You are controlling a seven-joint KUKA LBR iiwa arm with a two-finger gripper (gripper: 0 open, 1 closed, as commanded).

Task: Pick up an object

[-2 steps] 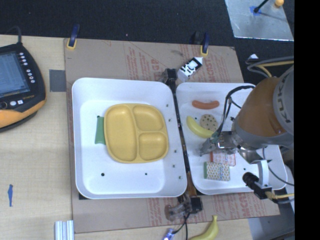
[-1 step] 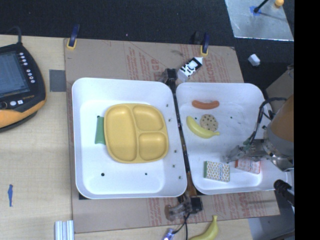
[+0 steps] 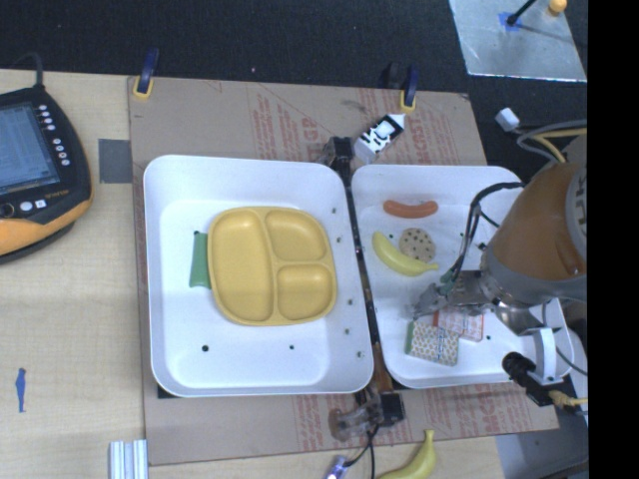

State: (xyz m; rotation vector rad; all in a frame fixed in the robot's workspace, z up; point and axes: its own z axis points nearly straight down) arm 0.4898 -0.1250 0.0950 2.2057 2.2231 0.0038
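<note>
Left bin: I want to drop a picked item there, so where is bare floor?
In the left bin, bare floor runs below the yellow tray and along its left, past the green item. The right bin is crowded: sausage, banana, cookie, packet, with the claw there.

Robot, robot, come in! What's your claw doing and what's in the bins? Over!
Gripper low in right bin, above the patterned packet; grip unclear. Banana, cookie, sausage lie beside it. Yellow tray in left bin.
</note>
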